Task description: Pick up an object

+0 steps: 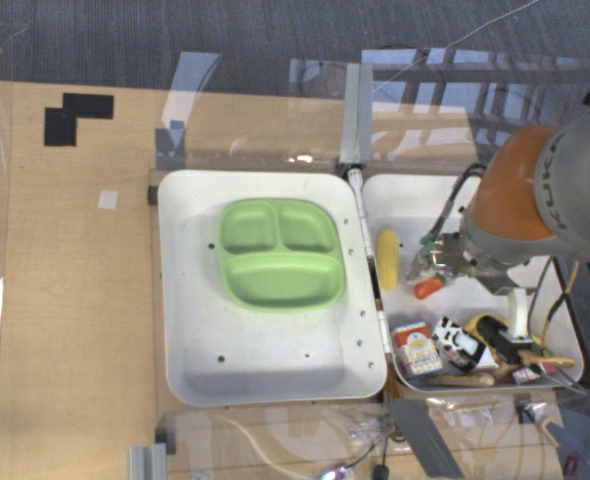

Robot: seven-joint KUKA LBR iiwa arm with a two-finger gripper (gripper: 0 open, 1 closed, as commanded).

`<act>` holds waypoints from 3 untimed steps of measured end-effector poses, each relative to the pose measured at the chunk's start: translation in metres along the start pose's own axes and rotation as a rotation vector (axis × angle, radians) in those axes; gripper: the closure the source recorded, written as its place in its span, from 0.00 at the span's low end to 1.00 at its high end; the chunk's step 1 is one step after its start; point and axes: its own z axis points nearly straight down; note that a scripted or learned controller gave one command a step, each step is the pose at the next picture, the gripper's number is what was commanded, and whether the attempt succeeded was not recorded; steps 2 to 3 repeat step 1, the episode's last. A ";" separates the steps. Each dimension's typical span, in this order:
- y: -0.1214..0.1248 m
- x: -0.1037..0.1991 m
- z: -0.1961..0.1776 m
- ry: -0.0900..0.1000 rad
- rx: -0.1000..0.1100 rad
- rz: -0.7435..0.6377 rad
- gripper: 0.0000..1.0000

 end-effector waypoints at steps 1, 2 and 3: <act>0.045 0.050 -0.107 0.000 0.018 -0.048 1.00; 0.045 0.050 -0.107 0.000 0.018 -0.048 1.00; 0.045 0.050 -0.107 0.000 0.018 -0.048 1.00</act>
